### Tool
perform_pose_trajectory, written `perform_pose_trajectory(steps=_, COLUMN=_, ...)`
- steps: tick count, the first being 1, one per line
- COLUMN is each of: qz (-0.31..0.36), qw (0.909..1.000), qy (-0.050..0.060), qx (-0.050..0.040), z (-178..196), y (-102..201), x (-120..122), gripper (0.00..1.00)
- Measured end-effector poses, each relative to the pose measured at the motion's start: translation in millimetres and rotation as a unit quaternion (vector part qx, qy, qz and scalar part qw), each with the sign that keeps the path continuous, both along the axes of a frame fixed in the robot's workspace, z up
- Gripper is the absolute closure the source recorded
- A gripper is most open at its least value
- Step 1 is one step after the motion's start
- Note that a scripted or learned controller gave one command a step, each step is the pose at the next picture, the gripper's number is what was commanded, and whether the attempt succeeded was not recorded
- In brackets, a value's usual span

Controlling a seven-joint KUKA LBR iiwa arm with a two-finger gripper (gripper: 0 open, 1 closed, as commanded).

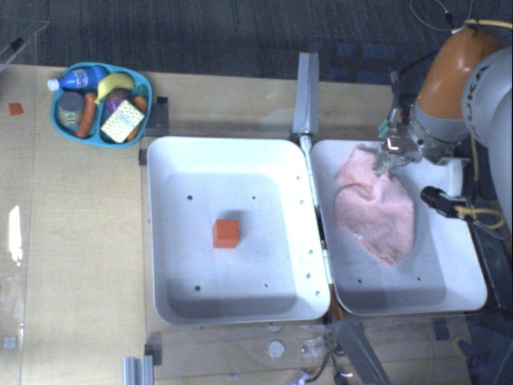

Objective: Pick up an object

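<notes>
Gripper [388, 156] sits at the top edge of the pink cloth [375, 215] in the right bin [457, 295], grip state can't tell; cloth looks light, soft and floppy, so pinch a raised fold near that upper corner, not the flat middle.

A: Floor?
B: Dark blue-grey carpet [200, 14] along the top.
A: Table?
B: Light wood table [72, 239], glare streak at left. Grey metal post [305, 95] upright at the back, between the two white bins [157, 215].
</notes>
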State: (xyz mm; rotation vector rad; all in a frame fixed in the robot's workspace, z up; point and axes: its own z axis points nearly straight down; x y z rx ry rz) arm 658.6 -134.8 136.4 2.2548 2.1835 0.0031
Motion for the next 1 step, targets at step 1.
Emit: perform_pose_trajectory(steps=1, qz=0.026, qw=0.9997, qy=-0.002, qx=0.0001, z=-37.1, y=28.9, x=-16.7, gripper=0.0)
